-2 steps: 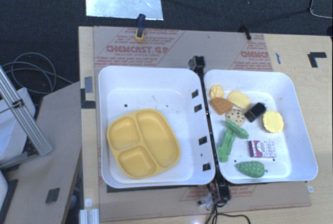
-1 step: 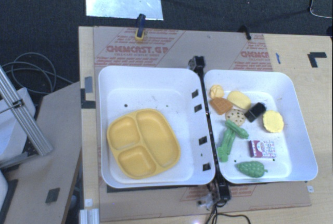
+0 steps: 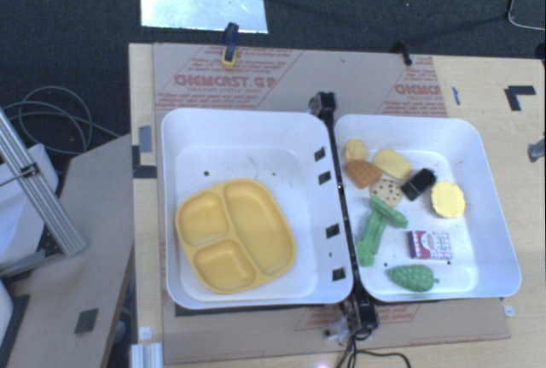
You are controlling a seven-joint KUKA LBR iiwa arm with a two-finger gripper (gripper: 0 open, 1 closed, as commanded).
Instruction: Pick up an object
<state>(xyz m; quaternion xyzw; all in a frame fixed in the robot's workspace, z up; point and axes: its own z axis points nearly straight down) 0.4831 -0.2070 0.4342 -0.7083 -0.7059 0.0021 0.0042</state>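
The right bin (image 3: 490, 187) holds several small toy items. A yellow round piece (image 3: 448, 201) lies at the right, with a black block (image 3: 418, 184) beside it. A pale yellow lump (image 3: 392, 163) and a brown wedge (image 3: 362, 173) sit near the bin's back left, with a small yellow ball (image 3: 354, 150) behind them. A tan spotted cracker (image 3: 386, 190) lies over a green stick-shaped toy (image 3: 375, 227). A red and white packet (image 3: 429, 244) and a bumpy green pod (image 3: 411, 276) lie toward the front.
The left bin (image 3: 213, 140) holds a yellow three-compartment plate (image 3: 235, 234). Black clips run along the divider (image 3: 334, 204) between the bins. A cardboard sheet (image 3: 256, 80) lies under both bins. A metal frame (image 3: 38, 187) stands at the far left.
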